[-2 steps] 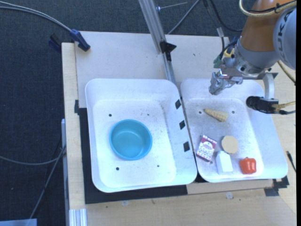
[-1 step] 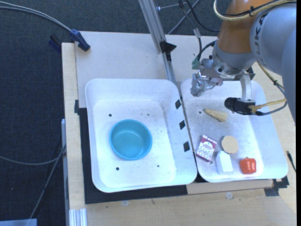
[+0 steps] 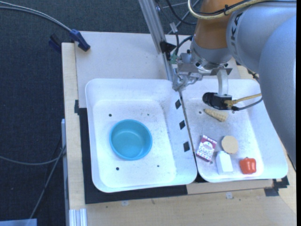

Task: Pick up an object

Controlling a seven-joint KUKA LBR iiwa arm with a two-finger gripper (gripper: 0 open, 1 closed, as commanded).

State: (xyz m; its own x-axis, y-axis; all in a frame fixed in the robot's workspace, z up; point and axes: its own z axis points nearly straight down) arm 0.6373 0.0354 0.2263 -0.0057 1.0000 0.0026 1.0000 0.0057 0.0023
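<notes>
My gripper (image 3: 179, 82) hangs over the back end of the ridge between the two bins, with nothing visibly in it. In the left bin (image 3: 101, 173) sits a blue bowl (image 3: 130, 139). In the right bin (image 3: 273, 145) a tan cone-shaped piece (image 3: 216, 115) lies below and to the right of the gripper. Toward the front of that bin lie a pink and red packet (image 3: 206, 148), a round tan disc (image 3: 230, 144), a white block (image 3: 224, 163) and a red pepper (image 3: 248, 165).
A slanted metal strut (image 3: 153, 18) rises behind the bins just left of the gripper. Cables trail over the dark floor at the left, and a blue clip (image 3: 77, 39) sits at the bench's back left corner.
</notes>
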